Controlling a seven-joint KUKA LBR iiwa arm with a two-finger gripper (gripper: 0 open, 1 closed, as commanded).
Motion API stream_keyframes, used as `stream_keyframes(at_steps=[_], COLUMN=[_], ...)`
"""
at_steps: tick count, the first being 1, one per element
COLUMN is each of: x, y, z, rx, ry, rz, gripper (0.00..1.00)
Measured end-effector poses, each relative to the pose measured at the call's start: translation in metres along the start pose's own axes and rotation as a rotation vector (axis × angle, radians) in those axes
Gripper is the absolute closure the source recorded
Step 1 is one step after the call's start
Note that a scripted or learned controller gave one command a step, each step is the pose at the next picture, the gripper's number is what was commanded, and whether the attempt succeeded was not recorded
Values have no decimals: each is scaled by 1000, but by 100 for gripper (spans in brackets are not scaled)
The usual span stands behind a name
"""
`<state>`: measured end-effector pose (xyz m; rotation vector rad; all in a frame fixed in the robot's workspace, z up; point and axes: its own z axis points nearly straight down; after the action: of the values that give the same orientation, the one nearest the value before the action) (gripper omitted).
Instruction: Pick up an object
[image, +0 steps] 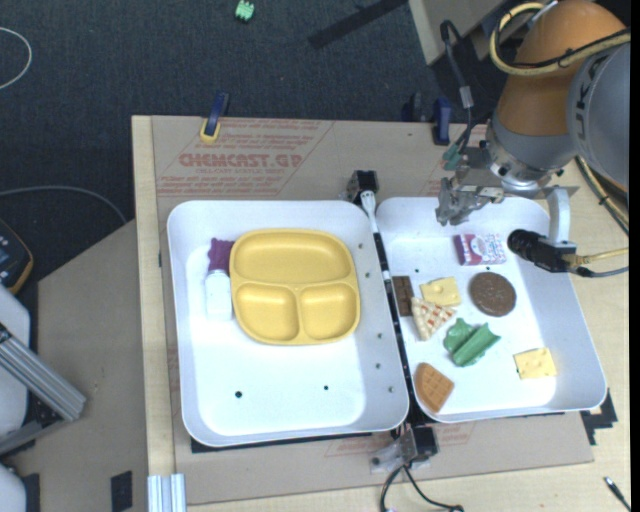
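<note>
We see the yellow tray (295, 283) in the left bin (190, 300); the right bin (585, 345) holds small light toy foods. Brown cookie (493, 294) looks stiff, flat; we would pinch its edges. Gripper (455, 207) hovers over that bin's far end, carrying nothing; its opening we cannot tell.

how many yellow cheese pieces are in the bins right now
2, both in the right bin: one cheese piece near its middle, left of the brown round cookie; the other cheese piece by its lower right corner. The gripper may hide more.
</note>
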<state>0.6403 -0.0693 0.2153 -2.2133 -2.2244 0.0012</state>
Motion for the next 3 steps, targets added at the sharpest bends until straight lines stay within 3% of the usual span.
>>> stream_keyframes(at_steps=[1, 2, 3], x=[59, 95, 79], y=[-7, 7, -2], z=[-8, -3, -17], rx=[-1, -6, -5], ry=[1, -1, -2], rz=[-2, 0, 6], gripper=[100, 100, 100])
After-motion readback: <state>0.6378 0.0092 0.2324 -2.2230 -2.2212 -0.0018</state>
